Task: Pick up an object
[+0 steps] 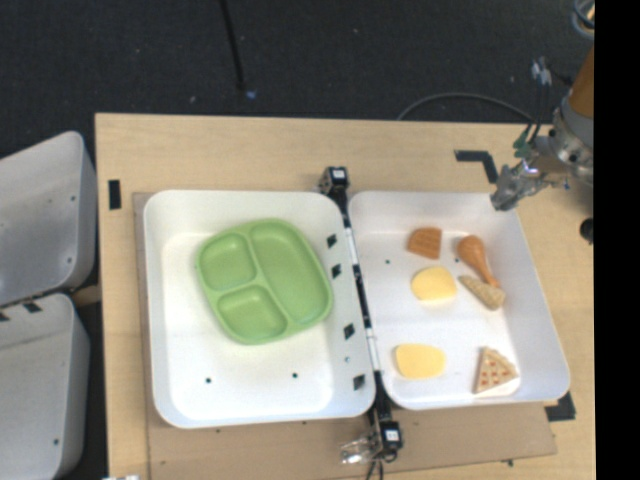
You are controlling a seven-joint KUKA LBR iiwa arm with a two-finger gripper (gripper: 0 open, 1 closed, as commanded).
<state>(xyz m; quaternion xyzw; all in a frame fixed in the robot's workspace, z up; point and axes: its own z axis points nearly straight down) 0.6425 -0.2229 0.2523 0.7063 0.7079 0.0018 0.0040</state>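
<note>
The right bin point(540, 298) holds several toy food pieces. There is a brown wedge point(425, 241), an orange drumstick point(476, 256), a tan crust piece point(483, 292), a round yellow piece point(434, 285), a yellow oval point(419, 360) and a pizza-like triangle point(494, 370). My gripper point(500, 182) hangs over the far right corner of this bin, above its rim and apart from all the pieces. The drumstick is the nearest piece, lying below and slightly left of the gripper. I see nothing held in the gripper.
The left bin point(170, 368) bears a green three-compartment plate point(264, 280). A divider with black clips point(352, 288) runs between the bins. A dark cable point(450, 100) loops over the bench behind the right bin. Grey chair parts point(40, 228) stand at far left.
</note>
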